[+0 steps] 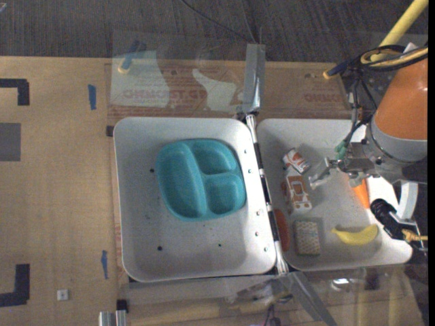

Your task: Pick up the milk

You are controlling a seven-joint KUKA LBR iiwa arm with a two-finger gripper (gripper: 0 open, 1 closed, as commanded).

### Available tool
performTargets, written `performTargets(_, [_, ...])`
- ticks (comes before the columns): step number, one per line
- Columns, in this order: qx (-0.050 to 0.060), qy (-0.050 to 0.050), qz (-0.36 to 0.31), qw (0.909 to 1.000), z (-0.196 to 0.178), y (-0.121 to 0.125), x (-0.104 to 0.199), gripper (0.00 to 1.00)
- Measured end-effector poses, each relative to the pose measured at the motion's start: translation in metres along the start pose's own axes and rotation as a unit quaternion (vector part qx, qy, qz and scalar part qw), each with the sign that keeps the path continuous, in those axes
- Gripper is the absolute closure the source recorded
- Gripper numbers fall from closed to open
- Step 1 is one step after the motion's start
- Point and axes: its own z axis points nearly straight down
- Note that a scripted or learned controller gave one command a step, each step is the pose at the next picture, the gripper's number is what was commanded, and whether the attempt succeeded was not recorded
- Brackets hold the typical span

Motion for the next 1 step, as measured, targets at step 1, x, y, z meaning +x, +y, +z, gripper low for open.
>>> performTargets(1, [-0.001, 0.000, 0.043, 0.9991, 0.1267, -0.0030, 0.0067, 0.00])
